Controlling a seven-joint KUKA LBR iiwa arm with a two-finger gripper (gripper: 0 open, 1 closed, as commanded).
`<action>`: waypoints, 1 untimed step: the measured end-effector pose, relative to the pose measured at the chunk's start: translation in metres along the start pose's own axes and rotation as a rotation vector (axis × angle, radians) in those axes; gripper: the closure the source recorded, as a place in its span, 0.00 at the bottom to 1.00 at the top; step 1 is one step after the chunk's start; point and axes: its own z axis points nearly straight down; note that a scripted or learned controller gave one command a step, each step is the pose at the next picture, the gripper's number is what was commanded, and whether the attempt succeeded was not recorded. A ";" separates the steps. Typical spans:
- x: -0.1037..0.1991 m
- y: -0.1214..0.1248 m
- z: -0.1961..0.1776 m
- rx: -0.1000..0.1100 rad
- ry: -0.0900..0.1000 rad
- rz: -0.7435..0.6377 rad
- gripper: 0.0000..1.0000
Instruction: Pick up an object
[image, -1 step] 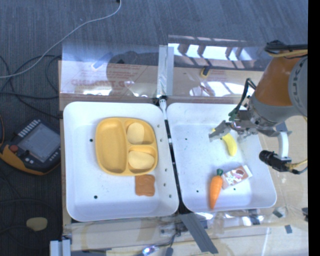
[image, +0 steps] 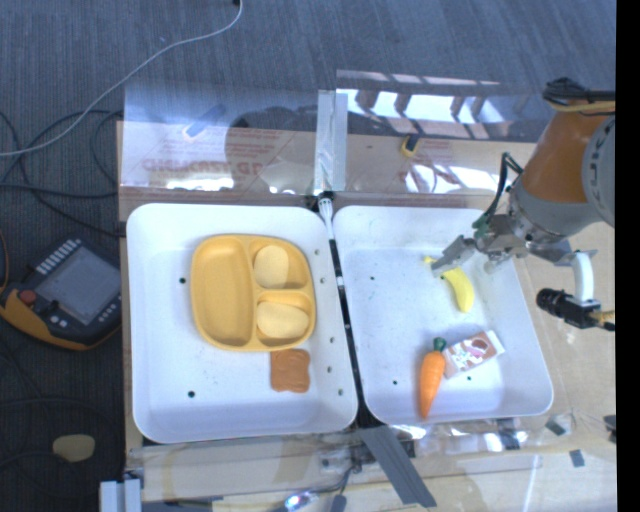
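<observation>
1. Left bin (image: 160, 400): yellow tray (image: 225, 295), brown toast (image: 291, 371) beside it.
2. Right bin (image: 390, 400): banana (image: 460, 290), carrot (image: 430, 383), small carton (image: 473, 354); bare floor at left.
3. Gripper (image: 462, 252) above banana's top end; its grip cannot be judged.

A handheld control pendant (image: 62, 293) lies on the carpet (image: 60, 70) beside cables (image: 120, 75).

Just below my gripper (image: 462, 252) lies the banana (image: 459, 288); farther down, the carrot (image: 430, 382) and small carton (image: 472, 354) crowd the bin's near corner. To my left, bare white floor (image: 385, 290) gives passing room.
</observation>
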 end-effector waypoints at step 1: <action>-0.022 0.009 0.066 -0.007 0.005 -0.051 0.00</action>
